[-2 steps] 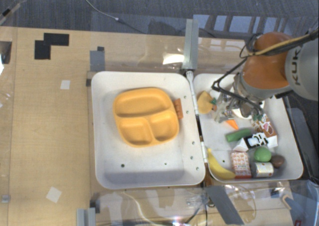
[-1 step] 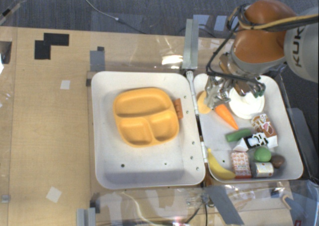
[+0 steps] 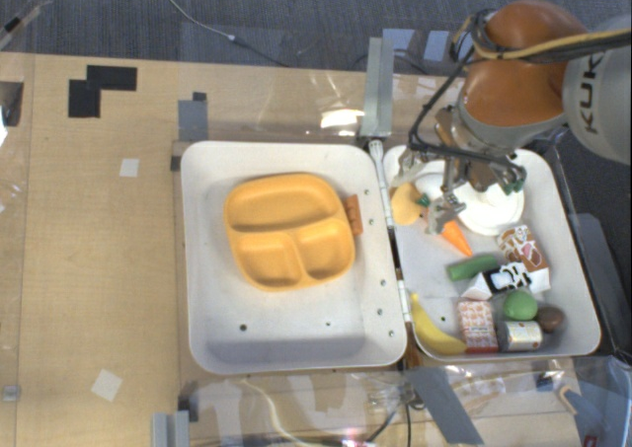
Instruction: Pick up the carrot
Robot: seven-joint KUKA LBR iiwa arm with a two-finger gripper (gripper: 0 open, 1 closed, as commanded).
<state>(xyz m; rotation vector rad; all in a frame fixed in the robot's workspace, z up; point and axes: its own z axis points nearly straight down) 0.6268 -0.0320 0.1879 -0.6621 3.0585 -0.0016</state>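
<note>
Carrot lies in the right bin, upper middle, its thick end toward the gripper and its tip pointing down and right toward a green vegetable. You have the gripper low over the bin, just at the carrot's upper end, beside a white plate and a yellow piece. Whether it is spread or pressed together you cannot tell from this angle, and nothing shows the carrot pinched. By the look of it, the approach is done but the grasp and lift are left; the carrot rests on the bin floor. Left bin holds a yellow tray, not part of this job. Banana and small packets crowd the right bin's lower half.
</note>
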